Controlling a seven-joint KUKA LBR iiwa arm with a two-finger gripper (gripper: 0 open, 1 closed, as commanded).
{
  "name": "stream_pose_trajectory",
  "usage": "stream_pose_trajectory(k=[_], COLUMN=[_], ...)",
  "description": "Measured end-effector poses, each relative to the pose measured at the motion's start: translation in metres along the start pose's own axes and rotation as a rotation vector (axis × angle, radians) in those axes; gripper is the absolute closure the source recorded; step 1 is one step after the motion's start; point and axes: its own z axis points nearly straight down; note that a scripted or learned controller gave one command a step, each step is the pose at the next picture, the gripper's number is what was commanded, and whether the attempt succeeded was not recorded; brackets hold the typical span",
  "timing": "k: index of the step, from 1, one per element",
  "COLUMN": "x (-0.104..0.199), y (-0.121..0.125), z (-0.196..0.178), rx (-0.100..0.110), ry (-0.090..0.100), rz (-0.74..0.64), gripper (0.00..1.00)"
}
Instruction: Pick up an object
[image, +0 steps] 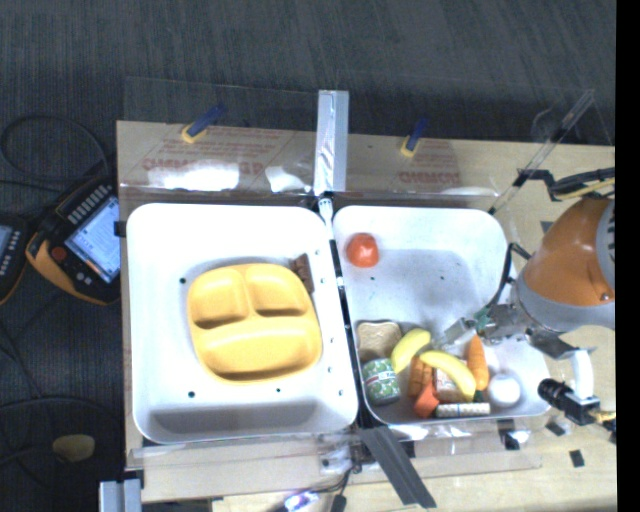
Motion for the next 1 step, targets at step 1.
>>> stream_pose_trajectory(k=[1], x=[-0.0005], y=[0.0005], z=[-0.0092], rx=[0.000], ry=[-0.002], rz=[0.000], gripper=[1.00])
